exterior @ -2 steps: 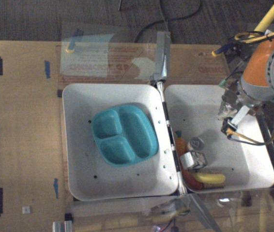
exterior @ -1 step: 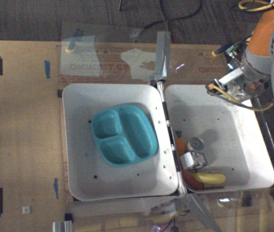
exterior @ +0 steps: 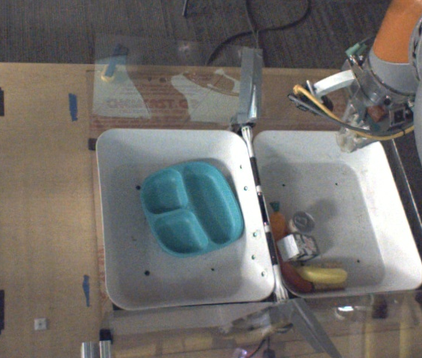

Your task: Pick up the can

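**Can lies low in the right bin, far from the claw**

No label reads on the can (exterior: 301, 221). It lies well below and left of the claw (exterior: 354, 136), beside a banana (exterior: 324, 276). The left bin (exterior: 114, 200) holds a teal divided plate (exterior: 191, 207). The bench (exterior: 32, 200) is tan board.

The light is even and moderately bright, coming from above. The two white bins (exterior: 174, 144) are the brightest parts but not overexposed. The teal tray (exterior: 192, 207) throws a soft shadow toward the upper left. A clear sheet (exterior: 159, 88) at the top shows pale glare. The whole picture is a little soft — small details are grainy.
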Available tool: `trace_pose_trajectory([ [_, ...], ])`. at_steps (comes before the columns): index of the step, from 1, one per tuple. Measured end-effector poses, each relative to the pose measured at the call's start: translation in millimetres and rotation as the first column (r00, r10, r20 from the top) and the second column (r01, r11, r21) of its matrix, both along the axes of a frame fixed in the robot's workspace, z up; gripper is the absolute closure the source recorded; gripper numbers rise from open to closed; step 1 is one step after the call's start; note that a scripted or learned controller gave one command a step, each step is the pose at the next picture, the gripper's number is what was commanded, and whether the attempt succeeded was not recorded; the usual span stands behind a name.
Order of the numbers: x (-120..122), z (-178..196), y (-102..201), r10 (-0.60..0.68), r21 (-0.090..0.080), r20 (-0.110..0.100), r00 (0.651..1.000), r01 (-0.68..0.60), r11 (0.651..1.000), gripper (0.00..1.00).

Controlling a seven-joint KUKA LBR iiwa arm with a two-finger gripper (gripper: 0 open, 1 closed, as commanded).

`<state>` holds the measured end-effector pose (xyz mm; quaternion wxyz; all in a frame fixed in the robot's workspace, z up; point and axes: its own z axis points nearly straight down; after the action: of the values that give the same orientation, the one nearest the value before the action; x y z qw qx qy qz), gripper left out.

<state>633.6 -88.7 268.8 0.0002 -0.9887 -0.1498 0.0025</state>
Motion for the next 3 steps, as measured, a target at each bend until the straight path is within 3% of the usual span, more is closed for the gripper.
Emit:
trace_pose_trajectory([
  [1,-55,17,84,0.023,0.001,-0.001,1.000,-0.023,1.000,1.00],
  [2,20,7,144,-0.013,0.000,0.002,1.000,0.013,1.000,1.00],
  [3,21,14,142,-0.016,-0.002,-0.001,1.000,0.016,1.000,1.00],
])
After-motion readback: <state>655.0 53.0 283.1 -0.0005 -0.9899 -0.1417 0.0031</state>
